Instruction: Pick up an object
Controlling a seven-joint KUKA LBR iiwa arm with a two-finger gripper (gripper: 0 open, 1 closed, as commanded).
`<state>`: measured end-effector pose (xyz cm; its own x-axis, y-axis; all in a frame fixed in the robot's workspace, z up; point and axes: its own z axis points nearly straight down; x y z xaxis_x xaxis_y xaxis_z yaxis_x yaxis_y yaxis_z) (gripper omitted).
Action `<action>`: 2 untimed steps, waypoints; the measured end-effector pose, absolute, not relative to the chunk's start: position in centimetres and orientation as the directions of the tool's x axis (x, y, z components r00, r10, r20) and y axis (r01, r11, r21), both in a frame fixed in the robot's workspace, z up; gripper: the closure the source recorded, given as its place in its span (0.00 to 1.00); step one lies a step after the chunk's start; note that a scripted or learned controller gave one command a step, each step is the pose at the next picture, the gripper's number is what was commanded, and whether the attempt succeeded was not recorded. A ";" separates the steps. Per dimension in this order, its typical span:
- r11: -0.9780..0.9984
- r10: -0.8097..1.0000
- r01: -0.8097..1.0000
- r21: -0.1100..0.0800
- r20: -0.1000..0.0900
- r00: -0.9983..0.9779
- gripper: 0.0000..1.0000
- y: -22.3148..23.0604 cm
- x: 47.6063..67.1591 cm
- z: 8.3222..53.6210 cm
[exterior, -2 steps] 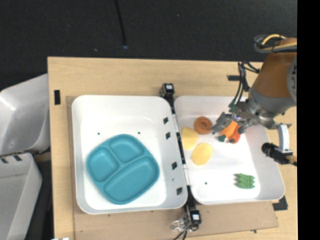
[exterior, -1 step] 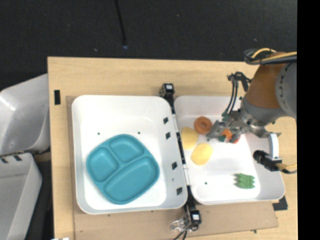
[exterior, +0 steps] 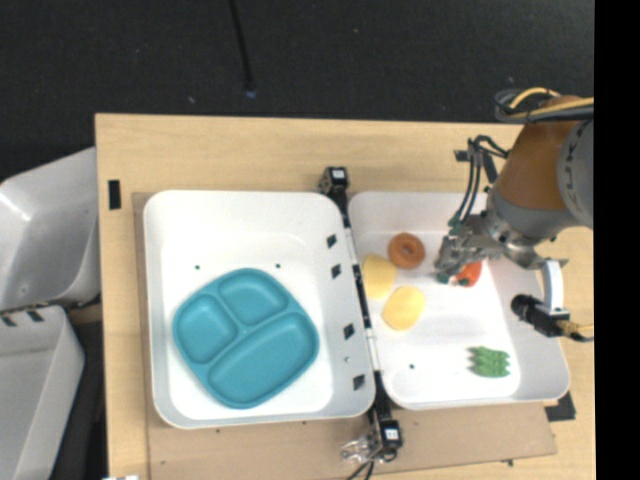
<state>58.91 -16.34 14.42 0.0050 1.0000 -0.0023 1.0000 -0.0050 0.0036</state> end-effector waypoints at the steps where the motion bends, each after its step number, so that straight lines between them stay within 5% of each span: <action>1: 0.003 1.000 1.000 0.007 -0.002 -0.003 1.00 -16.1 59.6 20.6; 2: 0.002 1.000 1.000 0.002 -0.001 -0.002 1.00 -16.2 59.7 20.6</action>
